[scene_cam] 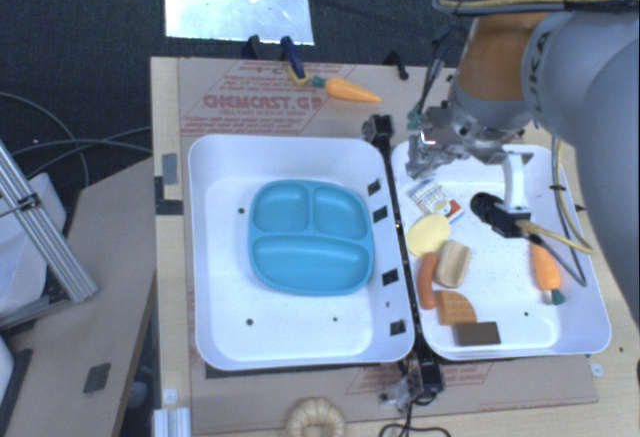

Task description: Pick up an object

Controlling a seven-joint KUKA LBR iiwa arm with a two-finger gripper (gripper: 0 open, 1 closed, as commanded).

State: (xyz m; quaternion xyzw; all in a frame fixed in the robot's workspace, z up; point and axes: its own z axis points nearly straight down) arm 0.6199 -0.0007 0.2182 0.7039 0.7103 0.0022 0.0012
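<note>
Crowding is the main hazard: the gripper (430, 161) hangs low over the far left corner of the right bin (505, 290), close to the wall it shares with the other bin, and nothing shows in its grasp. Whether it is open or closed I cannot tell from this slant. The nearest candidate, a small flat packet (433, 196), lies just beside it toward the camera, near a yellow piece (428, 231) and a tan roll (453, 263). A flat packet probably gives little to pinch, so a closing grasp may slide off or come up empty. A descent too near the wall could strike the rim — or nudge the neighbours instead.
</note>
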